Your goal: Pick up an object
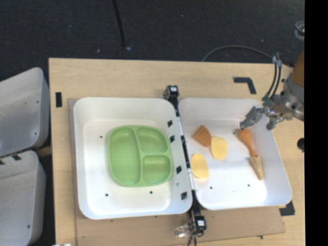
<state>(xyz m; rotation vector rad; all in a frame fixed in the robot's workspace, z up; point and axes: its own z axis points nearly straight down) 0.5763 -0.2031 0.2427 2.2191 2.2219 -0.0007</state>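
Gripper (249, 121) hangs low over right bin (225, 201), beside carrot (247, 140).

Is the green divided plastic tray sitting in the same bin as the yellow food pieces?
No, the green divided plastic tray lies in the left white bin, while the yellow food pieces lie in the right white bin.

Four food pieces lie in the right bin (225, 196): an orange wedge (202, 135) touching a yellow slice (219, 148), and another yellow slice (199, 166) just below-left. A long carrot (251, 151) lies slantwise farther right, orange end up.
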